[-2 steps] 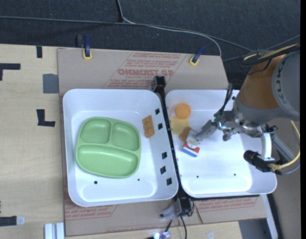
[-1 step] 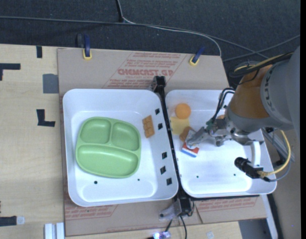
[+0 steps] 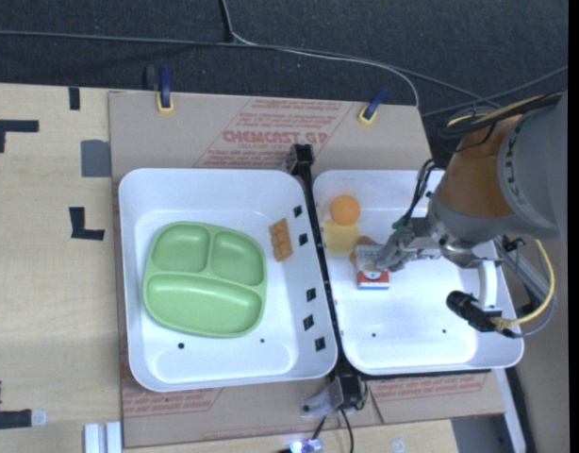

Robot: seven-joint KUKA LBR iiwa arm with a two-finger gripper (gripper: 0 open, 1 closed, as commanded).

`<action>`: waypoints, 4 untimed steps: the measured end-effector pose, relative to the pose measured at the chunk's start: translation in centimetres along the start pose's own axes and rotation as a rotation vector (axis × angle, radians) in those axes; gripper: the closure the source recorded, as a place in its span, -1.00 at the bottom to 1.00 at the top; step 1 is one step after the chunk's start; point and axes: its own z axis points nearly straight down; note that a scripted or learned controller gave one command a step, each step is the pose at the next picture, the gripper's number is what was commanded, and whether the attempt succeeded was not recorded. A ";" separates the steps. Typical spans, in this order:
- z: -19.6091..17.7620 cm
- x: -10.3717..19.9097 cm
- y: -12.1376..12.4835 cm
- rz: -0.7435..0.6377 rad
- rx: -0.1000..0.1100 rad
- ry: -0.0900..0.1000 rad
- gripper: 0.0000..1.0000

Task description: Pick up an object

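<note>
- Two shallow white bins are set side by side on a cardboard sheet [image 3: 271, 130], which is clamped at its far edge by two yellow clips [image 3: 164, 100].
- Left bin [image 3: 139, 347]: a green divided plate [image 3: 206, 278] is laid in the middle, with a small brown cracker-looking piece [image 3: 281, 240] just to its right, near the divider between the bins.
- Right bin [image 3: 421, 347]: an orange ball [image 3: 344, 209] is parked at the far left corner, touching a pale yellow block [image 3: 339, 238] on its near side.
- A small red-and-white item [image 3: 372, 278] is found just right of the yellow block, on the bin floor.
- The gripper [image 3: 384, 260] is lowered right over that red-and-white item; how far it's open, or whether anything is grasped, can't be told from this angle.
- The grey arm with its orange band [image 3: 473, 177] is reached in from the right, cables looped on its near side.
</note>
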 end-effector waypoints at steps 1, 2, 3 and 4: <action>-6.3 0.4 0.3 0.002 0.005 -0.005 1.00; -11.6 0.5 0.4 0.002 0.006 -0.005 1.00; -17.9 0.7 0.4 0.002 0.004 -0.006 1.00; -18.0 0.7 0.4 0.003 0.010 -0.005 1.00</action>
